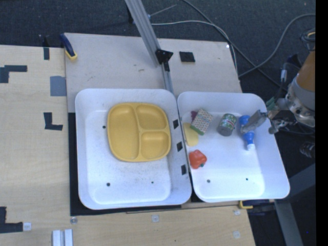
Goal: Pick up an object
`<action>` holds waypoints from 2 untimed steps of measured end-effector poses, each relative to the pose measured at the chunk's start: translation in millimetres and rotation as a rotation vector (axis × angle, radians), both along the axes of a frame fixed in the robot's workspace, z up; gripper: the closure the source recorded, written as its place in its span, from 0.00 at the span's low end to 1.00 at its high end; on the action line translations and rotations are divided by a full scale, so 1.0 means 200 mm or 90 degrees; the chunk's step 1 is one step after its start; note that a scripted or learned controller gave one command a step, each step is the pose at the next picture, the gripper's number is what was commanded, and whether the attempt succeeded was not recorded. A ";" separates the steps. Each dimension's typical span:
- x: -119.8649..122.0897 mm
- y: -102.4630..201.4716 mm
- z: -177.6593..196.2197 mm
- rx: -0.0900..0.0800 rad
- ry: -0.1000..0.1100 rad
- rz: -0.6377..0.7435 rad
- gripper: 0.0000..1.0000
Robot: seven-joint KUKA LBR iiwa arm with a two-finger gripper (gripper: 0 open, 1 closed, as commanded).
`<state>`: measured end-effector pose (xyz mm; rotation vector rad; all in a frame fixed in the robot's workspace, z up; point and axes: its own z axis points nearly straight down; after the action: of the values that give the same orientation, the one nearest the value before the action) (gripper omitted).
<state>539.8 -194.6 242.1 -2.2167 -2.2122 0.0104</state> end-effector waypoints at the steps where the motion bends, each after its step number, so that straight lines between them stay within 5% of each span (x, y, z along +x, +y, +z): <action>1: 0.01 0.00 0.03 -0.002 -0.007 0.002 0.00; 2: 0.02 0.05 -0.23 -0.001 -0.004 0.002 0.00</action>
<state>544.8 -184.4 196.1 -2.2174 -2.2195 0.0054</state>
